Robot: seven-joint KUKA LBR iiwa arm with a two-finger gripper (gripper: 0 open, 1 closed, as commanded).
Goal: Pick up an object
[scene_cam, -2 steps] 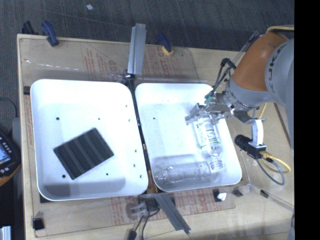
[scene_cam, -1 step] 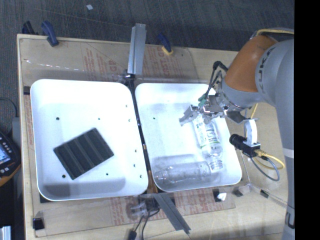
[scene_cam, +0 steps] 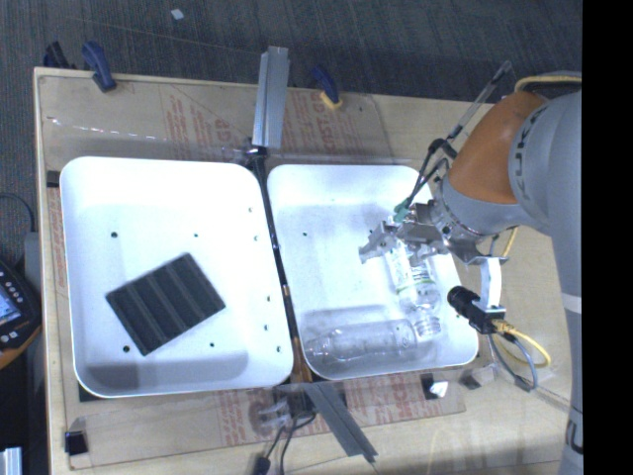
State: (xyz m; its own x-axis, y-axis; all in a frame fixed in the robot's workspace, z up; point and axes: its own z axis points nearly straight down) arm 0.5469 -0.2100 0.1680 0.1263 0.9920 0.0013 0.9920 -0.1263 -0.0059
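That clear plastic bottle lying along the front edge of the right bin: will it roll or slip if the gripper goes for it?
The clear plastic bottle lies on its side, so a nudge would probably roll it toward the right white bin's front wall. It looks see-through and empty, so likely light and easily knocked away. Its smooth, round body may slip or squash between fingers.

2 clear glossy plastic bottles (scene_cam: 361, 342) lie in smooth white plastic bins (scene_cam: 326, 196); the ribbed black pad (scene_cam: 165, 302) looks matt; the desk (scene_cam: 148, 117) is pale wood.
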